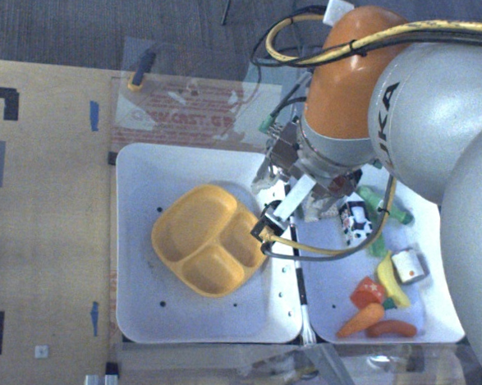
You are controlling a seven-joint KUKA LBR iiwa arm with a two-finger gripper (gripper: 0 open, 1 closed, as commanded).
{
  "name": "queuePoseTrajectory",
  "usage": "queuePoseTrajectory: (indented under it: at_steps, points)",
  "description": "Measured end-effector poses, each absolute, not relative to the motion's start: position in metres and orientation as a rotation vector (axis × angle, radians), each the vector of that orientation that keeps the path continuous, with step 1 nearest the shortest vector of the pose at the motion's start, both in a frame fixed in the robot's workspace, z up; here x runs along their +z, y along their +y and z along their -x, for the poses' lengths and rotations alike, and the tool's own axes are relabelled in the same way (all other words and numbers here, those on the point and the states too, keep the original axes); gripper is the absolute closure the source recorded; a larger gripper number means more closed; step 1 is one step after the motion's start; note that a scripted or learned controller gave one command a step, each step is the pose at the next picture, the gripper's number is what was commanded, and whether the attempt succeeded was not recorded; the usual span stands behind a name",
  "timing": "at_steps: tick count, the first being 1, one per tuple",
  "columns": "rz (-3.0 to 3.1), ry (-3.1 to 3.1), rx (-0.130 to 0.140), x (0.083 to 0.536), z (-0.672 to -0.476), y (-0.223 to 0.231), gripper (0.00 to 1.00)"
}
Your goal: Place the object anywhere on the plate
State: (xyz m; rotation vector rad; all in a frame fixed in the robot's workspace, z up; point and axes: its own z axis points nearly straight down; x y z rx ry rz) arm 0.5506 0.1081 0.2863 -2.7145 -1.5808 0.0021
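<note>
The pincer is hovering at the right rim of the yellow plate, and the wrist is hiding it, so I cannot tell whether it is wide, narrow or carrying the object. Nothing is showing on the plate, so the placing is probably still outstanding. Toy foods, a carrot among them, are lying well right of the plate.

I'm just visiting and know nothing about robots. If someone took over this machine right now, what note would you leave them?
End effector: hangs over the wall between the two bins; whether it holds anything is hidden.
Yellow plate: in the left bin, no toy seen on it.
Carrot, banana and other toys: in the right bin.
Done: nothing yet. Left: pick an object, set it on the plate.
</note>
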Motion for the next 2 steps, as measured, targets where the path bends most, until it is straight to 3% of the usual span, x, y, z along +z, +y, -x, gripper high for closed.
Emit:
queuePoseTrajectory:
  at_steps: [1,2]
  points:
    - [2.847,-1.323,0.005,0.131,-0.495,0.113,0.00]
    - [2.845,-1.330,0.001,0.157,-0.552,0.106,0.00]
